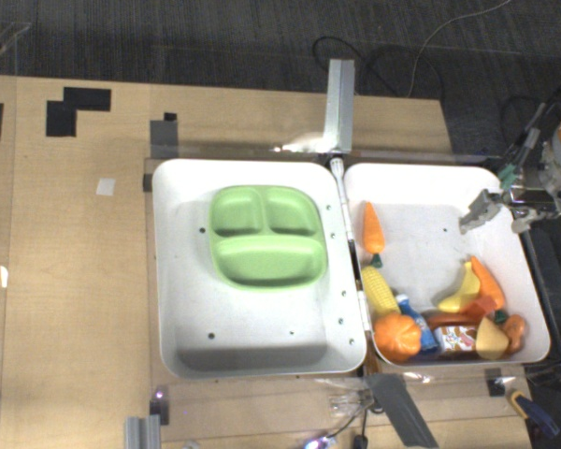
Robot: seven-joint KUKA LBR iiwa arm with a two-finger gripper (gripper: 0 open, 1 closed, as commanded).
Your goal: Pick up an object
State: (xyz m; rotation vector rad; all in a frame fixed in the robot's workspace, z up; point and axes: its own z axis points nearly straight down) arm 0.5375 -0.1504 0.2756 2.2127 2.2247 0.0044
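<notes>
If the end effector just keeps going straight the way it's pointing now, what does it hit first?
The end effector hangs at the right bin's upper right, angled down and leftward. Straight on, it would probably meet bare bin floor, short of the toy carrot by the left wall. Depth is unclear from this one slanted view.

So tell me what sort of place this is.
Probably a robotics lab test bench, not a kitchen: two shallow white plastic bins sit on a wooden bench, plastic toy food like the yellow corn cob fills one, and the grey metal gripper reaches in over dark carpet.
</notes>
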